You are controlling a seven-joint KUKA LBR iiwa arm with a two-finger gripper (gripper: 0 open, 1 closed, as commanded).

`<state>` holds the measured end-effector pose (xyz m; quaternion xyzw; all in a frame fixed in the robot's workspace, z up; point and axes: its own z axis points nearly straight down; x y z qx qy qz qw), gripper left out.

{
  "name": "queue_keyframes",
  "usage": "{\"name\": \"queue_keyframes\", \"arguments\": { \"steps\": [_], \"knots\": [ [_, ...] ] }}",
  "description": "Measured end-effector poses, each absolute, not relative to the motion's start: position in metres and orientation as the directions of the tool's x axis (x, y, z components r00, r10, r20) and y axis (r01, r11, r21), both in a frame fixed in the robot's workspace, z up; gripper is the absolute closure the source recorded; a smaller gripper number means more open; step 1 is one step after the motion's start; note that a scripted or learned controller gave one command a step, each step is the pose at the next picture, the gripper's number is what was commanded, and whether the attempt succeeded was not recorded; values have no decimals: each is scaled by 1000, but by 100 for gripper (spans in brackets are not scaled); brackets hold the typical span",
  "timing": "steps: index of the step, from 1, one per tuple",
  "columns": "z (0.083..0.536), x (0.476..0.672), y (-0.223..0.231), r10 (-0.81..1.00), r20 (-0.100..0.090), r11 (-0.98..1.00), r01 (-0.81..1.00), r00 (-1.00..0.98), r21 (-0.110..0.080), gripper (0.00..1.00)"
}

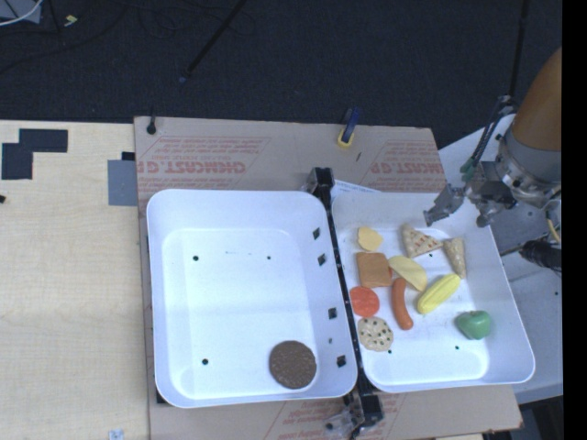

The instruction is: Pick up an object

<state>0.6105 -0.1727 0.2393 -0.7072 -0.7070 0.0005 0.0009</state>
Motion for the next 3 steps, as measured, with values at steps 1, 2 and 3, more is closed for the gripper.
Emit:
{"name": "queue_keyframes", "arguments": {
  "steps": [1,2,3],
  "knots": [
    [134,610,-139,1000,3,2,1000,-1,-7,0],
    [88,563,-99,1000,0,-1,1000,1,0,0],
    [88,520,-149,1000,1,-3,1000,3,-4,0]
  ]
}}
